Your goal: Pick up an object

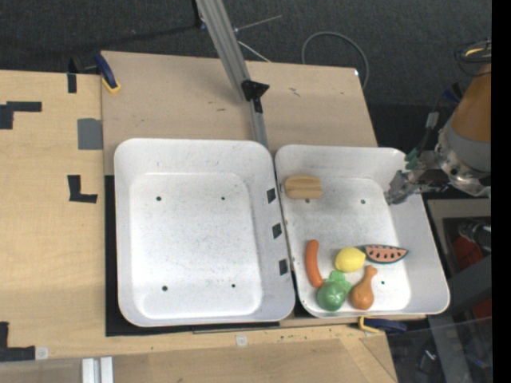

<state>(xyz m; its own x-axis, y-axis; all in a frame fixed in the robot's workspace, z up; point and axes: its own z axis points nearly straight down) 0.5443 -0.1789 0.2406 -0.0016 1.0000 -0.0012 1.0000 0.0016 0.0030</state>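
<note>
Right bin (343, 162) holds six toy food pieces; left bin (192, 158) sits beside it on the counter (48, 238). Tan bread-like block (303, 187) lies near the right bin's upper left, long axis roughly left to right across the view, flat on the bin floor and apart from the rest. Orange sausage (313, 262) lies near the bin's lower left, long axis running top to bottom with a slight lean, lower end toward the green piece. Yellow lemon (350, 259) is roundish, no clear axis. Watermelon slice (386, 253) lies just right of the lemon, long axis left to right, touching or nearly touching it. Green vegetable (332, 294) and orange drumstick (363, 290) sit side by side at the lower edge; the drumstick's narrow end points up and right. Gripper (398, 188) is at the bin's right rim, upper right of the cluster, well apart from every piece; the bread block is to its left at about the same height in the view, the cluster below and left. Gripper is dark and small against the bin wall, so I cannot tell how it is set or whether anything is in it. Arm (475, 126) is cut off at the right edge.
</note>
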